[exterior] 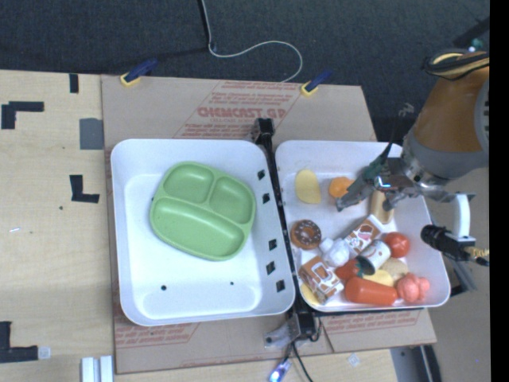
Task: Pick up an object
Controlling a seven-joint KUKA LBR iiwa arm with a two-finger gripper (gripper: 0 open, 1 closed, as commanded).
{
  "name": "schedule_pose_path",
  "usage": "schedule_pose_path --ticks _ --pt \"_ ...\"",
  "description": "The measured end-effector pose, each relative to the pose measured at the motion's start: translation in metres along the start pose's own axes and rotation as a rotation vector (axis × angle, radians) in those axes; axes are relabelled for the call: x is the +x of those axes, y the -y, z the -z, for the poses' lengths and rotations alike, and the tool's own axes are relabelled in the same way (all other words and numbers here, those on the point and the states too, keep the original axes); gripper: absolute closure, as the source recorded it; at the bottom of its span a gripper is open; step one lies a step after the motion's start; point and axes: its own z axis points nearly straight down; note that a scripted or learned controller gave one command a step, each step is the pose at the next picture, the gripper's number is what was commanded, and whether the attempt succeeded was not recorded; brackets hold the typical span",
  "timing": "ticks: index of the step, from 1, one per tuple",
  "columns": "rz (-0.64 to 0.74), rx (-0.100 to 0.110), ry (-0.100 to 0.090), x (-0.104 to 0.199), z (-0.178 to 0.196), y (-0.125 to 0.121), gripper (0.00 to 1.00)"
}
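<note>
— What marks the arm point(455, 126)?
— A broad orange band above a grey wrist housing, rounded in form.
— And the gripper point(359, 191)?
— Dark grey metal fingers on a pale body; a black fitting projects from one side.

Red print on the cardboard, hard to read

A cardboard sheet point(238, 110) under the 2 white bins carries a line of red block lettering just past the bins' far edge, upside down from this side and too blurred to spell out. The small food packets point(320, 275) in the right bin point(350, 151) show printing too tiny to read.
</note>
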Motion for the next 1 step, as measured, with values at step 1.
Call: schedule_pose_path --ticks 1 --pt "0.003 0.003 -0.002 0.0548 -0.0021 0.0476 0.0"
